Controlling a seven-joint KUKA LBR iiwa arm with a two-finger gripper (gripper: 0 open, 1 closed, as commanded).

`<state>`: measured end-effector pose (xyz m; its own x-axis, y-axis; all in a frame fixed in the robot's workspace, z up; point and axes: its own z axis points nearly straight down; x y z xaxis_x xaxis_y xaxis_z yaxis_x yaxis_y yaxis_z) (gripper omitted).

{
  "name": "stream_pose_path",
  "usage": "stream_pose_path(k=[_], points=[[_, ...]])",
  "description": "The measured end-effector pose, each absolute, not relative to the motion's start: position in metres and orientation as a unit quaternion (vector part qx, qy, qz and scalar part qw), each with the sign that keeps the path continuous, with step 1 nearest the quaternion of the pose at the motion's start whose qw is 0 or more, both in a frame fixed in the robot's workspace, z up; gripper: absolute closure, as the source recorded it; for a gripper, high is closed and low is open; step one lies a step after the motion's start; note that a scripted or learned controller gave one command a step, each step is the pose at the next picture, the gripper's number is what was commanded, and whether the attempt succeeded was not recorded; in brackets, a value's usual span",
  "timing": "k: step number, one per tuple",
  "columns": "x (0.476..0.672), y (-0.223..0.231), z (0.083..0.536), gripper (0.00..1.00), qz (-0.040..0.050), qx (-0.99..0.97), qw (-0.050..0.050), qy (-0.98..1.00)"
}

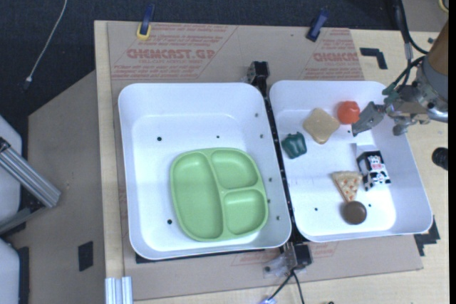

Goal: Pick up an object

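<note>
The right bin (399, 221) holds several small objects. A red-orange ball (348, 111) lies at the back, a tan bun-like piece (320, 125) left of it, and a dark green pepper (293, 145) near the left wall. Toward the front lie a pizza slice (348, 185), a brown round piece (353, 212) and a black-and-white toy (374, 169). My gripper (382, 123) hangs over the bin's back right part, just right of the ball and above the toy. It is open, with nothing between its fingers.
The left bin (142, 117) holds a green divided plate (217, 192) at its front. A black clamp (258, 71) sits where the two bins meet at the back. Cables hang at the right by the arm (436, 75).
</note>
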<state>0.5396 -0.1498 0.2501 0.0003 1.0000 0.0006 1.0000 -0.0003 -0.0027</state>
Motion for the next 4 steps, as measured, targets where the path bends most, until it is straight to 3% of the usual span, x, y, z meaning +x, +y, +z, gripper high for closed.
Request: stream_pose_path(k=[1,4], points=[[0.540,-0.150,0.251,0.00,0.0001,-0.707,0.000,-0.707],[0.528,-0.139,0.114,0.00,0.0017,-0.707,0.003,-0.707]])
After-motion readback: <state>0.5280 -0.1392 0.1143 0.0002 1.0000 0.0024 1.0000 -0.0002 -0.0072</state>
